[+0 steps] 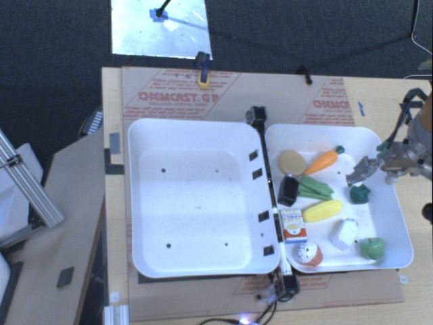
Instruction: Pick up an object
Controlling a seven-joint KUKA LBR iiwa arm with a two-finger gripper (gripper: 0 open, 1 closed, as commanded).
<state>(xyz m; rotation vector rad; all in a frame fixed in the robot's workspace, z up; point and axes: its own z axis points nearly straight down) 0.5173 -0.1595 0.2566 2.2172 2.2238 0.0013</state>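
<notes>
Two shallow white bins are sitting side by side: the left bin (145, 202) and the right bin (396, 225). The right one is holding one carrot (321, 162), one corn cob (322, 210), one green apple (371, 248) and one small carton (292, 224).

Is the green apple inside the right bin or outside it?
Inside. The green apple sits on the floor of the right bin, in its near right corner, beside a white block.
</notes>
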